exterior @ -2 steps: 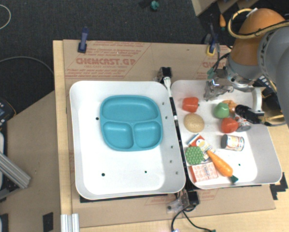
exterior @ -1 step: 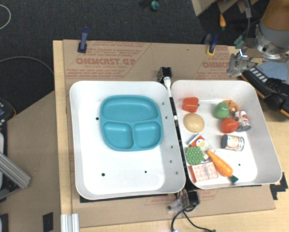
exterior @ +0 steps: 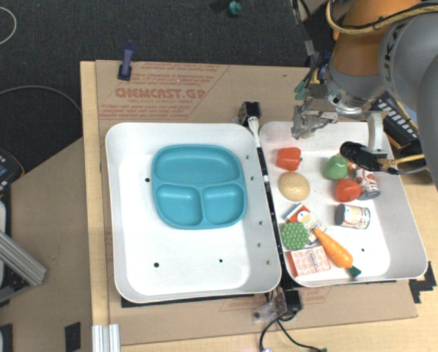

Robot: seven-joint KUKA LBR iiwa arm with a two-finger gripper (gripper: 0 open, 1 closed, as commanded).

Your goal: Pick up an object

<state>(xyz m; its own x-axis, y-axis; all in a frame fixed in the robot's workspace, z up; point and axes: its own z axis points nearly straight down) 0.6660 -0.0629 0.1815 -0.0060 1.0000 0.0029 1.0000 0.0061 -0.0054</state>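
Tool (exterior: pixel 307 127) hangs over right bin's (exterior: pixel 409 229) far-left corner, can't tell its state; you'd best take red pepper (exterior: pixel 289 158): light, stiff, slick, across its middle.

fixed overhead camera, slanted down, both white bins (exterior: pixel 123 196) in frame, arm (exterior: pixel 380 28) entering right

Glossy plastic tray (exterior: pixel 198 185), matt cardboard (exterior: pixel 167 94)
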